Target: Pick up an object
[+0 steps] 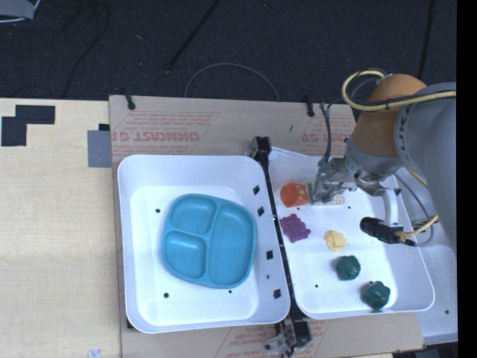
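gripper (pixel 326 189) low in right bin | orange object (pixel 294 195) just left, beside it

The pincer (pixel 322 189) stands low in the right bin (pixel 417 289), the orange object (pixel 294 195) just beside it. Purple (pixel 295 228) and yellow (pixel 335 239) objects lie near, below it. Open floor lies between them.

Blue divided plate (pixel 209 239) in the left bin (pixel 141 177); gripper (pixel 322 189) just beside the orange piece (pixel 294 195).
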Robot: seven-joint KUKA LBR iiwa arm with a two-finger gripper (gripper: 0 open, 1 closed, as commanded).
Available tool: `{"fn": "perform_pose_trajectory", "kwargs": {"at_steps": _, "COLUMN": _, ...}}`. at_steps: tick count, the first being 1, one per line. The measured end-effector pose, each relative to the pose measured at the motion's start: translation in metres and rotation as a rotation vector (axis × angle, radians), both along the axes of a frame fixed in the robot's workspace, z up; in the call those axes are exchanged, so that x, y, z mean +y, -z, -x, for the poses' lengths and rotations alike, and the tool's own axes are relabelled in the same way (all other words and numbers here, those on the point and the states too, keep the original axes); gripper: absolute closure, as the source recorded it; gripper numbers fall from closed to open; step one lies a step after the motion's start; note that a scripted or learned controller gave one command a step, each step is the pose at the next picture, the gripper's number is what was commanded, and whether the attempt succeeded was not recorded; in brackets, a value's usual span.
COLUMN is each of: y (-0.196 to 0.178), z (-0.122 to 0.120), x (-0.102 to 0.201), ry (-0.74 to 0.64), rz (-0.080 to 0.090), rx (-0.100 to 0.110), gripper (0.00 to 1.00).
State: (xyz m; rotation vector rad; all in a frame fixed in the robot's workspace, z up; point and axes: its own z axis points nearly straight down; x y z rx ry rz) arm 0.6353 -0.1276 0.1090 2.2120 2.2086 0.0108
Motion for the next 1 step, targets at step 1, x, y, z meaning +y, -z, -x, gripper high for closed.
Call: {"fn": "perform_pose_trajectory", "kwargs": {"at_steps": 1, "y": -0.0526, "z": 0.0072, "x": -0.0066, "ry": 0.001, "rz": -0.006, "rx": 0.016, "gripper": 1.0}}
